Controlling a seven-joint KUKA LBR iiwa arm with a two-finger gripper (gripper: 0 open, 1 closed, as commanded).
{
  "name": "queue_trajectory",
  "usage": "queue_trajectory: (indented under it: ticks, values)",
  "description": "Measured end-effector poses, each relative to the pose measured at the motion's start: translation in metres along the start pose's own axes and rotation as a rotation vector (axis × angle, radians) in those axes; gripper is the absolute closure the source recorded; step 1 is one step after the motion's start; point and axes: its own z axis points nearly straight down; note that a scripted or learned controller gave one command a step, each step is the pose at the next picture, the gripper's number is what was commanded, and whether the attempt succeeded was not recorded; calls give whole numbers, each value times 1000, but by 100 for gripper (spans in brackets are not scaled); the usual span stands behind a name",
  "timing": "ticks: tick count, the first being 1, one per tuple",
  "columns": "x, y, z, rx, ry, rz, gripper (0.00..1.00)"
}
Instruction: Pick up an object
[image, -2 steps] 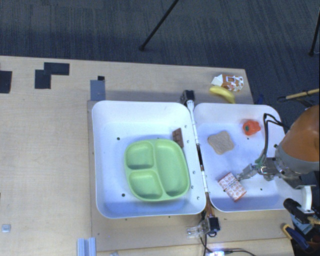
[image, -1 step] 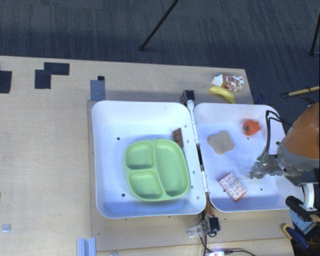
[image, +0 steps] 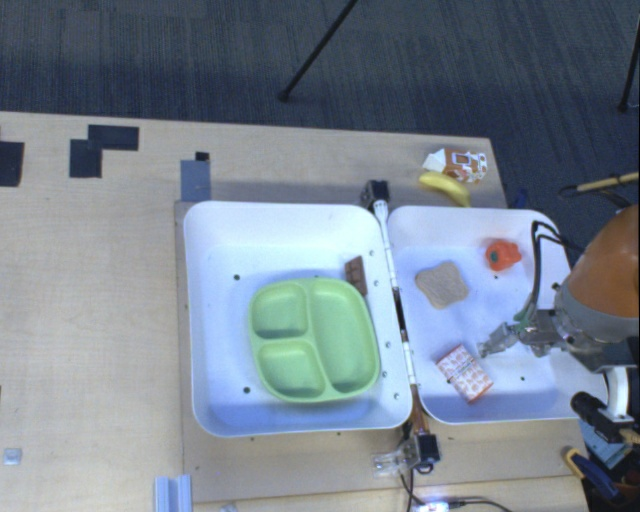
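My gripper (image: 498, 343) hangs low over the right bin (image: 520, 405), reaching in from the right under the orange-banded wrist (image: 608, 272). Just left of and below its tip lies a small red and white box (image: 464, 372), close to it but apart. A tan slice of bread (image: 441, 284) rests in the bin's upper left. A red-orange toy fruit (image: 503, 254) sits near the bin's far edge. Nothing is seen held in the gripper.
The left bin (image: 215, 300) holds a green divided plate (image: 313, 339) and a small brown piece (image: 354, 270) by the shared wall. A yellow banana (image: 445, 185) and a small packet (image: 466, 163) lie on the bench behind the right bin.
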Motion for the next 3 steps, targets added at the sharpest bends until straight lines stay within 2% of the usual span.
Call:
queue_trajectory:
  ticks: [1, 2, 3]
  values:
    - [79, -1, 11, 2, 1, -1, 0]
    - [79, 1, -1, -4, 0, -2, 100]
    - [79, 1, -1, -3, 0, -2, 0]
